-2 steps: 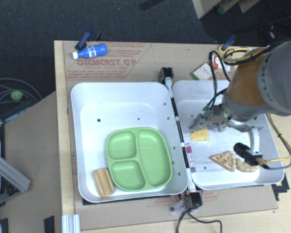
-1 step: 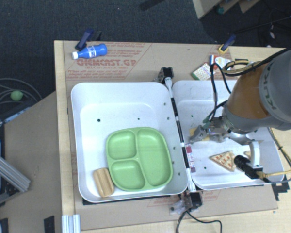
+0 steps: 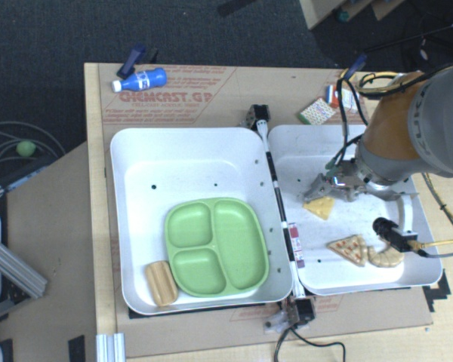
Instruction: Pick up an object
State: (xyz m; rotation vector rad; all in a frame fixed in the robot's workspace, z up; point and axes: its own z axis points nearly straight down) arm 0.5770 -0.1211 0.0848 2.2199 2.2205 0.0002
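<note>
Fingers (image 3: 322, 189) of the gripper (image 3: 326, 191) splay slightly open just above the yellow cheese wedge (image 3: 321, 207) in the right bin (image 3: 311, 276), gripping nothing. Its wedge tip points toward the bin's left wall, long axis running left-right. From the right, the arm (image 3: 399, 130) reaches in, wrist bent down-left.

A single fixed camera looks down at a slant on the bench (image 3: 211, 89), far enough back to take in both white bins: the left bin (image 3: 136, 157) at centre frame, the right bin (image 3: 302, 145) just beside it, and dark floor beyond the bench's far edge.
</note>
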